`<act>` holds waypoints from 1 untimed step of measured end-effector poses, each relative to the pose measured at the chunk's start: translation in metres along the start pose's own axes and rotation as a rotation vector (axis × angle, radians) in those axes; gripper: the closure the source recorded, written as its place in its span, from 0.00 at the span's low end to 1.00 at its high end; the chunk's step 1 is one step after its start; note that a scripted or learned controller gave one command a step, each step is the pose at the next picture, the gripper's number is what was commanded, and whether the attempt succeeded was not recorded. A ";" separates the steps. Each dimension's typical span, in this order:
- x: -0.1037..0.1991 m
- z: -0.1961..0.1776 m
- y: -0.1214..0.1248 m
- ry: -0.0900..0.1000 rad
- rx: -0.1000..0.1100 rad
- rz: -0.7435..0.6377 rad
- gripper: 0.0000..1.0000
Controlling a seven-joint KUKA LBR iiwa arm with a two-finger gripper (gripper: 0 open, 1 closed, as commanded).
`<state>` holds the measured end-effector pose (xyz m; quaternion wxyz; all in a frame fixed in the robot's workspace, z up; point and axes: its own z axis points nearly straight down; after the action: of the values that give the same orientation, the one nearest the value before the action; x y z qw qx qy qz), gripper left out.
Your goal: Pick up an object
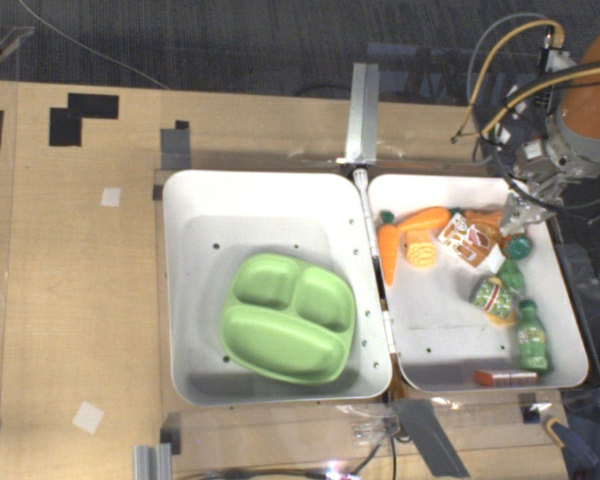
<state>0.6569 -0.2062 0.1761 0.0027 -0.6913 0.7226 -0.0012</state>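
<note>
The right bin (435, 333) holds several small things. An orange carrot (387, 254) lies along its left wall, with a second orange piece (426, 218) and a yellow item (421, 253) beside it. A red-and-white snack packet (467, 240) sits near the back. A green-and-yellow packet (494, 299), a green bottle (530, 337) and a thin red stick (506, 377) lie on the right side. My gripper (523, 211) hangs over the bin's back right corner, just right of the snack packet and above a teal object (517, 249). I see nothing held in it.
A green divided plate (288, 316) lies in the left bin (195, 268). A metal bar (361, 118) stands behind the ridge between the bins. Yellow and black cables (500, 78) loop above the arm's wrist at the upper right.
</note>
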 end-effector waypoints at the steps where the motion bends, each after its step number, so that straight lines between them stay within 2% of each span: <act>1: -0.008 -0.070 0.003 0.001 0.010 0.149 1.00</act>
<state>0.6538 -0.1978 0.2463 0.0061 -0.6356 0.7720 -0.0050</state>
